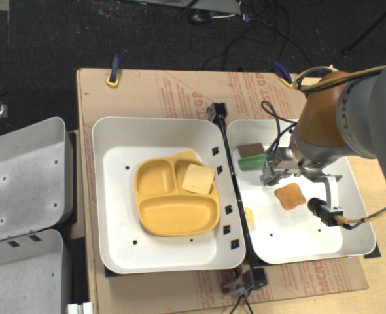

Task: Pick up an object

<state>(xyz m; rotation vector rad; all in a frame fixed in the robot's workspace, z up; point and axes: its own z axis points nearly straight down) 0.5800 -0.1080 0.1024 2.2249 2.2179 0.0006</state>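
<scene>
Toast slice [290, 195], brown and flat, lying on floor of right bin [298, 241], just near of gripper [276, 170]. Judged light, thin, somewhat stiff, possibly crumbly; best taken across 2 opposite edges, since little height to pinch. Green block [251, 162] and brown block [250, 150] just left of gripper, taller, likely easier holds. Gripper state: cannot tell. In left bin [114, 241], yellow tray [173, 208] bearing 1 pale slice [197, 178].
</scene>
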